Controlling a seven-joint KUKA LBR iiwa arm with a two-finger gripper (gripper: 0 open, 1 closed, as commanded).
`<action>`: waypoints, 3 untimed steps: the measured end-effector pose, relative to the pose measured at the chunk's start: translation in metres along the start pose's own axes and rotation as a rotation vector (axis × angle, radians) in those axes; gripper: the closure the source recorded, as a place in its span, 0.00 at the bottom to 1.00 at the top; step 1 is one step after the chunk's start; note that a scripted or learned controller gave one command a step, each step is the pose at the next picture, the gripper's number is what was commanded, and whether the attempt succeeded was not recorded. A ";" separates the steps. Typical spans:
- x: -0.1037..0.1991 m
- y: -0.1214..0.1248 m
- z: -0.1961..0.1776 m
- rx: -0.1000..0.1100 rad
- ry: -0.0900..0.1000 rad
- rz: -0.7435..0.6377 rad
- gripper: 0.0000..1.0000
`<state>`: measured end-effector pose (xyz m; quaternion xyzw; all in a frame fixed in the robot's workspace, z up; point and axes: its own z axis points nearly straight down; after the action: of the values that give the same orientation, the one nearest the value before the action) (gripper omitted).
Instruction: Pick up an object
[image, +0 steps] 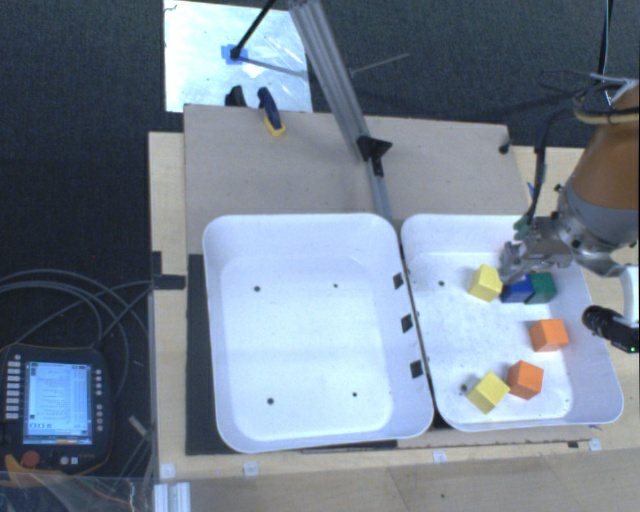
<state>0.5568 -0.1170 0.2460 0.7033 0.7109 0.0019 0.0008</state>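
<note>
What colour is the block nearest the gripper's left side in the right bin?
Yellow: the block beside the gripper, in the camera view.

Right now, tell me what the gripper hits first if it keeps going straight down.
Probably the blue block right under the gripper, with the yellow block and green block close on either side; depth is unclear.

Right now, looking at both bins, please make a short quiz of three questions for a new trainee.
1. True or false: all the coloured blocks lie in the right bin.
2. How many orange blocks are in view? A) one B) two C) three
3. Fill in: the gripper is low over the group formed by a yellow block, a blue block and a ____ block.

Key: 1 true; 2 B, the orange blocks and; 3 green.
</note>
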 end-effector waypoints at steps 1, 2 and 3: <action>0.055 0.011 -0.010 0.001 0.001 -0.001 1.00; 0.100 0.024 -0.001 0.002 0.000 0.000 1.00; 0.145 0.030 -0.002 0.001 0.000 0.001 1.00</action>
<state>0.5850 0.0285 0.2488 0.7035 0.7107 0.0015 0.0005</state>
